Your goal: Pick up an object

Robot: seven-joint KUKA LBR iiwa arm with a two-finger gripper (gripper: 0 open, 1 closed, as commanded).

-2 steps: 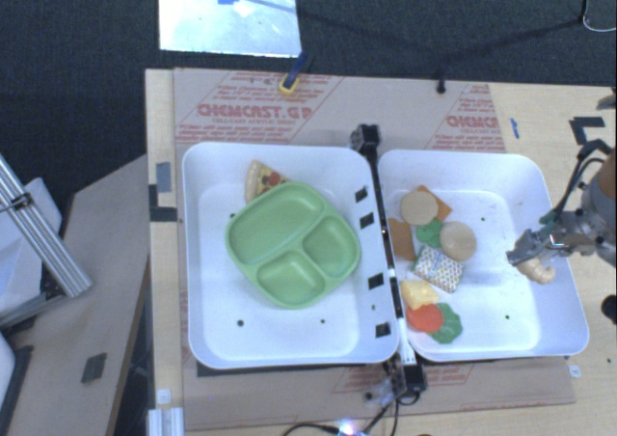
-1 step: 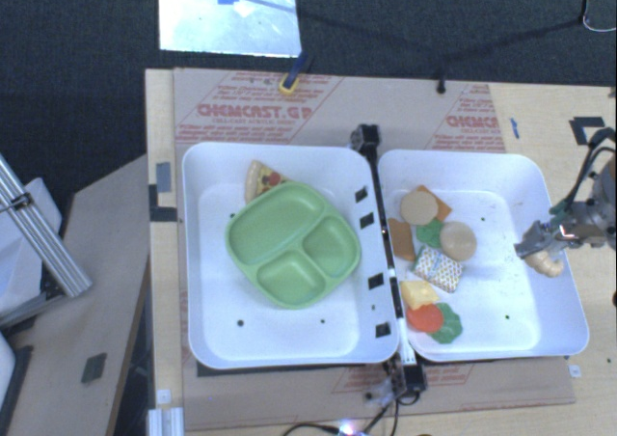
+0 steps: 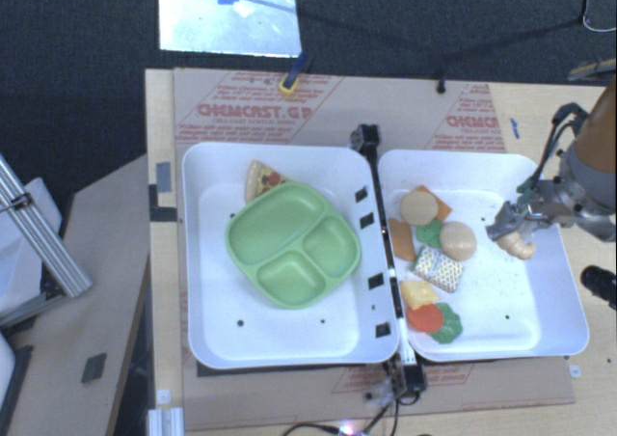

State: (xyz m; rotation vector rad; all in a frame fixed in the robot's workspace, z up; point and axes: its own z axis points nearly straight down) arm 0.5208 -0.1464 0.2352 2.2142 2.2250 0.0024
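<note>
My gripper (image 3: 507, 226) hangs over the right side of the right bin (image 3: 540, 328), at the end of the arm coming in from the right. A small tan bread-like piece (image 3: 522, 249) lies right under its tip, touching or nearly touching it; I cannot tell whether it is gripped. Further left in this bin lie a round tan bun (image 3: 418, 204), a beige ball (image 3: 459, 240), a patterned packet (image 3: 440, 270), a brown bar (image 3: 400, 241), a yellow piece (image 3: 417, 292), a red tomato (image 3: 427, 317) and a green leaf (image 3: 447, 327).
The left bin (image 3: 207, 328) holds a green divided plate (image 3: 292, 244) and a pizza slice (image 3: 259, 177) tucked at the plate's upper left edge. A black divider with clips (image 3: 376, 231) runs between the bins. Bare white floor shows in the right bin's lower right.
</note>
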